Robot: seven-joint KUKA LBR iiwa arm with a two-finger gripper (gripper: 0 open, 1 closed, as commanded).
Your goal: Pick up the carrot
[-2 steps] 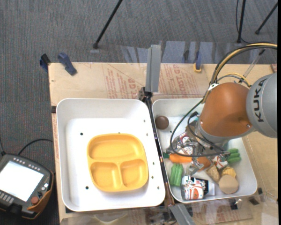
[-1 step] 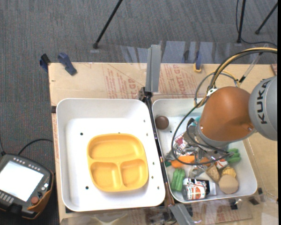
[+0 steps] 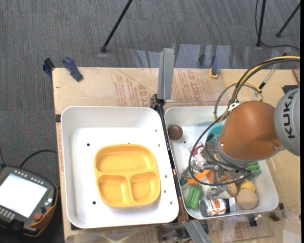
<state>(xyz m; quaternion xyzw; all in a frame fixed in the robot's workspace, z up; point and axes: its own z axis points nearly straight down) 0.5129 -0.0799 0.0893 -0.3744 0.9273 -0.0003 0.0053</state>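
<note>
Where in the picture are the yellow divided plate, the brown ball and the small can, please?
yellow divided plate (image 3: 125, 161): camera view, bare floor of its long top compartment.
brown ball (image 3: 175, 131): camera view, middle of its rounded top.
small can (image 3: 217, 206): camera view, its labelled side.

Around the jaws we see little free room: the green vegetable (image 3: 193, 197) and the can (image 3: 216, 206) crowd in just below, the carrot (image 3: 201, 176) sits right beside them, and the right bin (image 3: 271, 186) wall closes the far side; open floor lies up toward the brown ball (image 3: 175, 131)
</note>
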